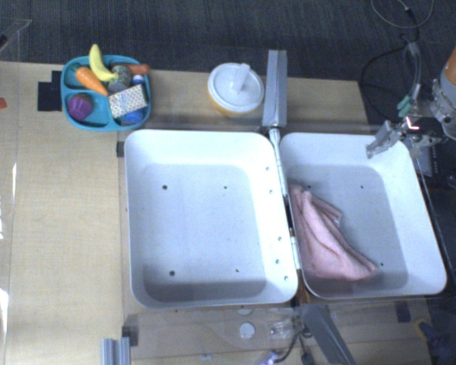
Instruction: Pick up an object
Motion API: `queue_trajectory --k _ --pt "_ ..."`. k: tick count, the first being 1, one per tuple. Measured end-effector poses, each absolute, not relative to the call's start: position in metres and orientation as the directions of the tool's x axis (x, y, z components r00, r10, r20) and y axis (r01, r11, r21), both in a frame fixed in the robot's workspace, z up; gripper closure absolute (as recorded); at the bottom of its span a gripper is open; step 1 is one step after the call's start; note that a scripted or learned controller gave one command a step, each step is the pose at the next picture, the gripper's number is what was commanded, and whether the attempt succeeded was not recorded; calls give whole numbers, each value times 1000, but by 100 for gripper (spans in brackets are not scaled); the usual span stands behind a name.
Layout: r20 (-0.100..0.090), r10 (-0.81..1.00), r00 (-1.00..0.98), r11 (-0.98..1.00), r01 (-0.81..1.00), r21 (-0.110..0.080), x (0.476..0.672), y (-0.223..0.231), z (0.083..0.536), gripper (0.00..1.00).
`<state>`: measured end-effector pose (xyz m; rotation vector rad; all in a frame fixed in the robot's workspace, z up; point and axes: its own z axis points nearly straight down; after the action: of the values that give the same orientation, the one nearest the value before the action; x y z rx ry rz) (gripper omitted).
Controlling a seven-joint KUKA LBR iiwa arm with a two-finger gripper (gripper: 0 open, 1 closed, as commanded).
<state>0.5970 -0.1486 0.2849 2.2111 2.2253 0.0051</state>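
Nearest the front edge of the right bin (433,268), a crumpled pink cloth (327,238) lies along the divider side, nothing else around it. Farther back, at that bin's far right corner, the tool (384,139) hangs above the rim; whether its fingers are spread, I cannot tell. It should probably travel left and forward, then descend onto the cloth's thickest fold.

Pink cloth (328,238), crumpled and folded into a long bundle, lying slantwise along the left side of the right bin (410,219), near its front.
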Motion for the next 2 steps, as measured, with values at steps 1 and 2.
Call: queue_trajectory --k 1,2 --pt "0 994 -106 106 994 1 574 -129 146 0" --pt "-5 978 -206 207 978 17 556 -108 92 0"
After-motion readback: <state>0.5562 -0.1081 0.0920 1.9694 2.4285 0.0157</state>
